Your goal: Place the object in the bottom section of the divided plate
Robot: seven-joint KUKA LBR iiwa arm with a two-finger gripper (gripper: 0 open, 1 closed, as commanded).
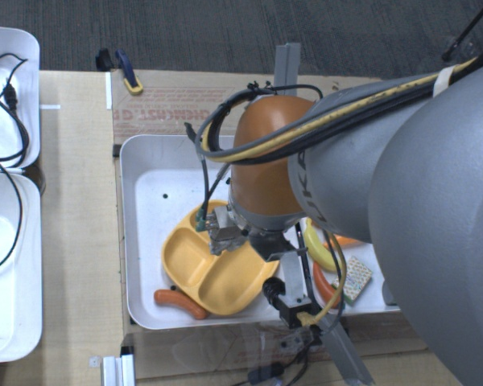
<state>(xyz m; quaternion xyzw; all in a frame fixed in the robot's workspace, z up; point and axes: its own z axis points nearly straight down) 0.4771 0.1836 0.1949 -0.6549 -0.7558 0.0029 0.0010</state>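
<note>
A yellow divided plate lies in the right white bin, towards its front. Its lower sections are bare. A reddish-orange sausage-shaped object lies on the bin floor, touching the plate's front-left rim. My gripper hangs below the orange wrist band, over the plate's upper right part. The wrist hides that part of the plate. A small green and yellow thing peeks out beside the gripper at the plate's top edge. I cannot make out anything held.
To the right of the plate lie a yellow banana, an orange-red strip and a speckled sponge. The big grey arm covers the bin's right side. The left bin holds black cables. A blue clamp sits on the bench behind.
</note>
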